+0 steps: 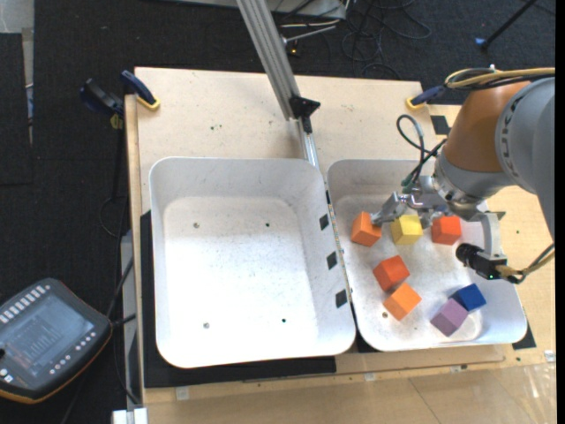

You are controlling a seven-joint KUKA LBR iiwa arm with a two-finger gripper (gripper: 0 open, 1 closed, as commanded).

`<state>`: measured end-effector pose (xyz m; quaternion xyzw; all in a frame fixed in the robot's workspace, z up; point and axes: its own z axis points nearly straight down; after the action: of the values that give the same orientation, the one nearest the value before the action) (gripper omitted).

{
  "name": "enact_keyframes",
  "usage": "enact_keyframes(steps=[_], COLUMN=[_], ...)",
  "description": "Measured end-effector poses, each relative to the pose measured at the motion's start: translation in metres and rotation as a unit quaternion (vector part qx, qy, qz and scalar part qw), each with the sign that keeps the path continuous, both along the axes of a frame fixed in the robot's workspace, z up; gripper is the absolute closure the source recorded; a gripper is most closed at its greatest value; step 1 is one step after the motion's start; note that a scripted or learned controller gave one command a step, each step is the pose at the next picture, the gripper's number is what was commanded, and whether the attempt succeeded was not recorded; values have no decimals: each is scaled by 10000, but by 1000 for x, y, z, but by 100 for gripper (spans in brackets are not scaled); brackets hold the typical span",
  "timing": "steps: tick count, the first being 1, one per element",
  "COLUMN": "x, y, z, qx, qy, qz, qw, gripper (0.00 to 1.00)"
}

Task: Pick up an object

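The arm, grey with an orange band, reaches in from the right over the right bin point(508, 329). Its gripper point(399, 215) hangs low over the far part of this bin. One finger point(386, 212) slants down to the left toward an orange cube point(365, 229); whether it touches cannot be told. A yellow cube point(408, 229) sits just beside the gripper, with a red-orange cube point(446, 230) to its right. How far the pincer is open, and whether it grips anything, cannot be told. Nearer lie a red cube point(390, 272), an orange cube point(403, 301), a blue cube point(469, 297) and a purple cube point(448, 316). The left bin point(168, 184) stands alongside.
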<state>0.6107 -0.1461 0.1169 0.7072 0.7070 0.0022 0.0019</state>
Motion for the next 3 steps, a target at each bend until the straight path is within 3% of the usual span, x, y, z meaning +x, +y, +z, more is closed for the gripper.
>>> enact_keyframes(steps=[1, 2, 3], x=[3, 0, 4], y=[-4, -1, -7], z=[-3, -1, 61], qx=[-42, -9, -12], qy=[-55, 16, -1], qz=[-7, -2, 5], qw=[10000, 10000, 10000], gripper=[0, 100, 100])
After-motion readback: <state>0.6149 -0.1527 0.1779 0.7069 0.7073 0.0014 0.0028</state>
